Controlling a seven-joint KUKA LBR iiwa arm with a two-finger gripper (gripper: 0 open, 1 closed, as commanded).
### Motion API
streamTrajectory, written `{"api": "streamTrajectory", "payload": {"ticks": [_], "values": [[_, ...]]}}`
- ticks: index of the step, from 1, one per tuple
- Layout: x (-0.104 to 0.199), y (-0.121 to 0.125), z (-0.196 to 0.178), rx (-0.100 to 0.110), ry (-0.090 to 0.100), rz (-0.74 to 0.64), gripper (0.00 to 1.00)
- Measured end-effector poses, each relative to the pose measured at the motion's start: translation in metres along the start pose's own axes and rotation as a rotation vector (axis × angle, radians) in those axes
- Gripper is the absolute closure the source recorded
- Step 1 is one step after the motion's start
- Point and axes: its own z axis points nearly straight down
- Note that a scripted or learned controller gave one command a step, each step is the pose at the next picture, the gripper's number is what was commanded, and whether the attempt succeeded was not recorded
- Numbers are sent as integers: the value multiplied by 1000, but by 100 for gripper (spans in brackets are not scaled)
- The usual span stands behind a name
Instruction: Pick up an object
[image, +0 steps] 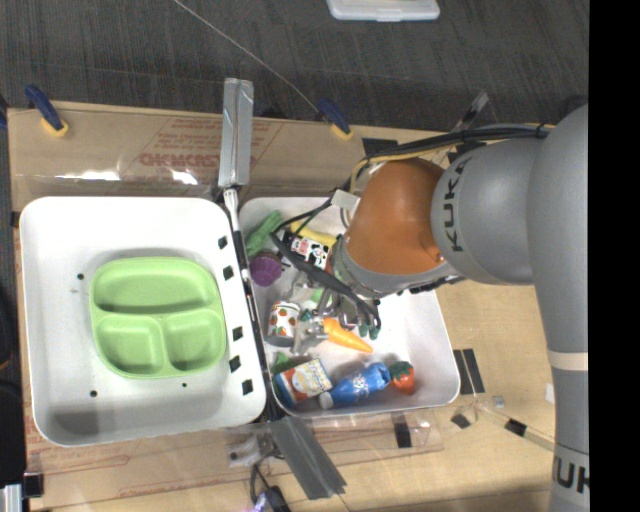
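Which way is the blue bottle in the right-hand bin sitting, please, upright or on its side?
On its side. The blue bottle lies lengthwise along the near wall of the right bin.

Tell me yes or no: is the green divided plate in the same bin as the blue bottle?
No: the green divided plate lies in the left bin, the blue bottle in the right bin.

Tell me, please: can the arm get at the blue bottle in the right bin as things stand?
Probably yes. The blue bottle lies on top near the front wall of the right bin, uncovered. The arm is already over that bin, its tool just above the carrot beside the bottle.
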Motion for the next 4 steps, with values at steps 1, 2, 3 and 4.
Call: {"api": "streamTrajectory", "payload": {"ticks": [1, 2, 3, 4], "values": [[-52, -2, -113, 1, -3, 176, 100], [-51, -2, -110, 0, 3, 176, 0], [-28, -3, 8, 0, 15, 212, 0], [-32, -2, -6, 0, 6, 205, 100]]}}
